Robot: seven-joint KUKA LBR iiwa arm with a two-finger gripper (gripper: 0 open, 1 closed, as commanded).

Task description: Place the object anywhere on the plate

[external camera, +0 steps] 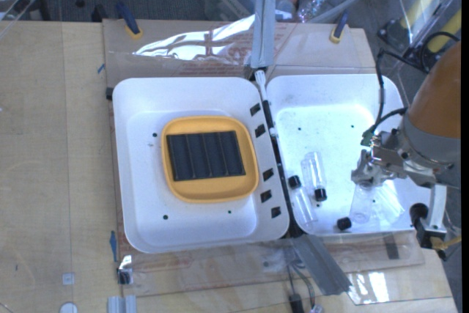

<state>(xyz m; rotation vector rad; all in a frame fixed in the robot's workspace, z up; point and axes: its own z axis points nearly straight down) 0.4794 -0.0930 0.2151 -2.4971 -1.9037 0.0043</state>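
My pincer (364, 183) hangs over the right bin (330, 95), seemingly clamped on a clear bottle (362, 204). The yellow plate (210, 190) sits in the left bin (139, 157); another clear bottle (314, 174) lies nearby.

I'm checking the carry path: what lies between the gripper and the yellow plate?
In the camera view, clear tubes with black caps lie on the right bin's floor between the gripper and the yellow plate, then the bins' divider.
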